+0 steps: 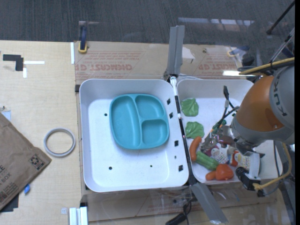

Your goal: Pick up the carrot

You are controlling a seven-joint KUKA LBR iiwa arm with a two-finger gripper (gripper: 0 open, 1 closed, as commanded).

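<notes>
Carrot waiting in the right bin, pincer low among the toy food

The carrot (194, 147), a small orange stick, lies near the right bin (206, 89)'s nine o'clock wall, its lower end touching a green cucumber-like piece (206, 161) at five o'clock. It looks like light, rigid, smooth plastic, likely to slip or roll, so a grip across its narrow middle seems safest. The pincer (216, 139) sits just at the carrot's three o'clock; how far open it is, or whether it has hold of anything, I cannot tell.
</notes>
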